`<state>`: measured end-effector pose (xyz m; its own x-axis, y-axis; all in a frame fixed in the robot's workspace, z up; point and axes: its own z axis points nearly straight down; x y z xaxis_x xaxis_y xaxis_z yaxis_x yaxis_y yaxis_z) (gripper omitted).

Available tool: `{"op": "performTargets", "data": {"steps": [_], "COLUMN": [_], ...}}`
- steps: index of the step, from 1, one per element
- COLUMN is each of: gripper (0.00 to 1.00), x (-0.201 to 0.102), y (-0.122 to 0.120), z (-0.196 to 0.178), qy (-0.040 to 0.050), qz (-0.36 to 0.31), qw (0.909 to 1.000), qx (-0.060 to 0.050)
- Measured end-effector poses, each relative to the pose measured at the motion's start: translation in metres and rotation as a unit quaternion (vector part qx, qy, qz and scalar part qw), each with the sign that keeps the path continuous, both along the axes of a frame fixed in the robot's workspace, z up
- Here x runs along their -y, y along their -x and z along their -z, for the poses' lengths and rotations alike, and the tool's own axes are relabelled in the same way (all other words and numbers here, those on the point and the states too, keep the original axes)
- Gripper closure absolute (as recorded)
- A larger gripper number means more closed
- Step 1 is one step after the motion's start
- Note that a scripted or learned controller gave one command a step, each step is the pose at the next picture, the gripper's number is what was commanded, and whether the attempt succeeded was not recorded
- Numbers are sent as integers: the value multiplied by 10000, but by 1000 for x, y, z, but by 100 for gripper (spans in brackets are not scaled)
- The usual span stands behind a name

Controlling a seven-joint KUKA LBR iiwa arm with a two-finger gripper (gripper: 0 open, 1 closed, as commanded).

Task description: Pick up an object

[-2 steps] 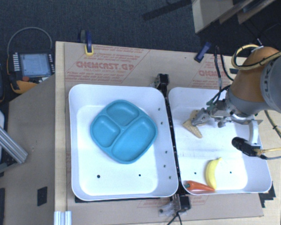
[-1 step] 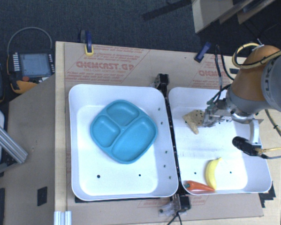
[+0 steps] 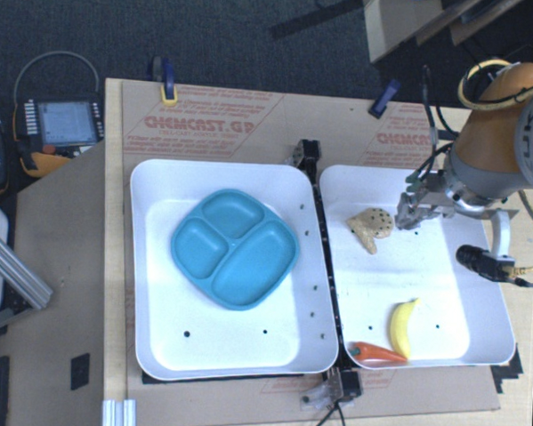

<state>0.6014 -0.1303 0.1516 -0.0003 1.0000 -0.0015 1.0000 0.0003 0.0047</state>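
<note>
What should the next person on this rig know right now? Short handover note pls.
Pincer: low in the right bin, far end, just right of the tan toy. Nothing seen in it.
Right bin: tan toy at the far left part, banana near the front, orange carrot at the front rim beside the banana.
Left bin: blue divided plate in the middle.
Done: arm is positioned by the toy; no object lifted yet.
Left: close on an object, likely the toy as it is nearest, and lift it clear of the bin.
</note>
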Motion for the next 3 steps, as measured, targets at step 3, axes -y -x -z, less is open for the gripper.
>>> {"op": "performTargets", "data": {"steps": [3], "gripper": [100], "x": [-52], "y": [3], "z": [-102], "qy": [-10], "qz": [-9], "qw": [10000], "qx": [-33]}}
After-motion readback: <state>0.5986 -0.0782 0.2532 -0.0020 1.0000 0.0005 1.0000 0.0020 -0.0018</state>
